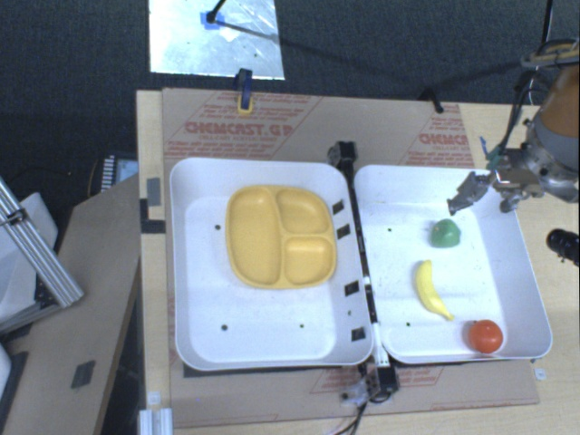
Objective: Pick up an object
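Observation:
In the right bin (399,344) lie a green round object (445,234), a yellow banana (431,290) and an orange-red ball (485,335). My gripper (484,194) hovers over the bin's far right part, just above and right of the green object. Its two fingers (464,195) stand spread apart with nothing between them. The arm comes in from the right edge.
The left bin (195,333) holds a yellow divided plate (279,236). A black clip strip (355,243) runs between the bins. A foil sheet (217,25) lies beyond the bench; a metal frame (36,252) stands at the left.

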Available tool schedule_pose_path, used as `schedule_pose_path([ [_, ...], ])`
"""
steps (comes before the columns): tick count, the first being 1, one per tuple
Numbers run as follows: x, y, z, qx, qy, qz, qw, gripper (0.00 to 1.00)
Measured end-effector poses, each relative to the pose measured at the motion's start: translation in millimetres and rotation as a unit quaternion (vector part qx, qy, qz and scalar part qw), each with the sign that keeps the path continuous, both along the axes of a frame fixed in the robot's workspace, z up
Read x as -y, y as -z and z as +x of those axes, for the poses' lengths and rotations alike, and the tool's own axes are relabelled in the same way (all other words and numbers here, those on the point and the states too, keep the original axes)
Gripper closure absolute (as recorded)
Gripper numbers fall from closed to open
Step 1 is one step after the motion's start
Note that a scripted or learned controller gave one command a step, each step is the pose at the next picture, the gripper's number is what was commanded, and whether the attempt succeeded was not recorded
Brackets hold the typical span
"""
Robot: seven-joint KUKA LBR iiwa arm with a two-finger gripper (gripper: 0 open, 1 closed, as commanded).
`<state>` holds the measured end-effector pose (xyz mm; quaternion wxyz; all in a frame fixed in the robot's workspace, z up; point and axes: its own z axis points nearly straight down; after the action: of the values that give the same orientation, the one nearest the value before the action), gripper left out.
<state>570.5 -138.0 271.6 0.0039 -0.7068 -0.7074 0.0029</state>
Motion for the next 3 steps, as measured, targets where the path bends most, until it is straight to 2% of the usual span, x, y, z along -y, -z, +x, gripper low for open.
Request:
schedule_pose_path([
  [1, -0.3, -6.0, 1.9, 0.005, -0.001, -0.0009, 1.0, 0.0],
  [2, 7.9, 46.2, 8.2, 0.004, 0.0, -0.0008, 1.0, 0.0],
  [3, 6.4, 90.3, 1.9, 0.004, 0.0, -0.0006, 1.0, 0.0],
])
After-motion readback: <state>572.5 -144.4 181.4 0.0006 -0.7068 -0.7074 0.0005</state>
